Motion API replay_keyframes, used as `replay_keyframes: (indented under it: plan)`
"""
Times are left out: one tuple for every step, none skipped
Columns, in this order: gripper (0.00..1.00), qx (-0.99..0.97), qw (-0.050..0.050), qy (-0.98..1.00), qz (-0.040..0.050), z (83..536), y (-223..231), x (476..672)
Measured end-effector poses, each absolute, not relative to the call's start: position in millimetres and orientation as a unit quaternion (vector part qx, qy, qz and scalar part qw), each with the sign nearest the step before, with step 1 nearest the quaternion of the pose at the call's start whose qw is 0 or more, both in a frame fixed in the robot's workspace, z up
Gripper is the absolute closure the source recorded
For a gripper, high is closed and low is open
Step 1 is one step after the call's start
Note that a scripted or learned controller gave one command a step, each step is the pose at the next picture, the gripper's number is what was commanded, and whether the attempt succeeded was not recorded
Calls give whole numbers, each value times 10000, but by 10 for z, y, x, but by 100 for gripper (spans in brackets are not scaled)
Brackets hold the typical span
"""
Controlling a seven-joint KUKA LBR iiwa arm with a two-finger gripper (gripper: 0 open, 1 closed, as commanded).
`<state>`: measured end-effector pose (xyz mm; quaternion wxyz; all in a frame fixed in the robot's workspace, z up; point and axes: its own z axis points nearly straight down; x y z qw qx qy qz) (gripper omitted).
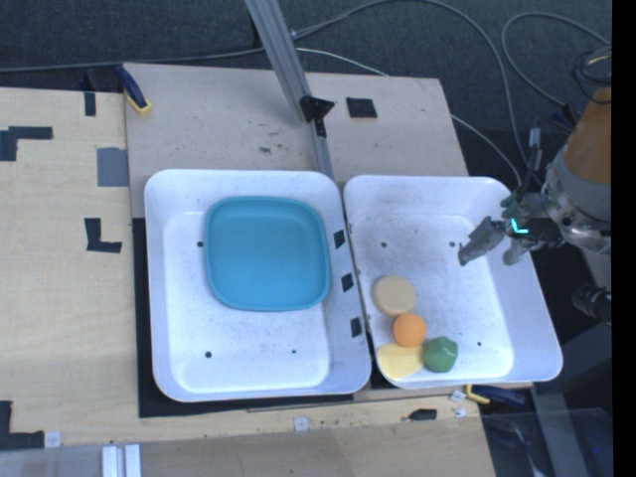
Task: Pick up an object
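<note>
four small items cluster at the right bin's near-left corner: beige disc, orange ball, yellow piece, green piece, all touching or just beside each other. gripper sits over that bin's right side, well apart from them, fingers spread, nothing between. left bin holds a blue plate.

Scene is being viewed by single fixed camera mounted above bench, looking down at slant. Both white bins, left bin and right bin, are being framed whole at moderate distance. Arm is being seen entering from right edge.
</note>
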<state>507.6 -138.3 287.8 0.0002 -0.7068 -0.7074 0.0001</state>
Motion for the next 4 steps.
replay_keyframes:
  plan:
    - [0,-7068,2,-7074,1,2878,-1383,5076]
    - [0,-7068,18,-7074,14,2275,-1332,5109]
    - [0,-7069,16,-7073,13,1788,-1295,5011]
    - [0,-7069,16,-7073,13,1313,-1271,5088]
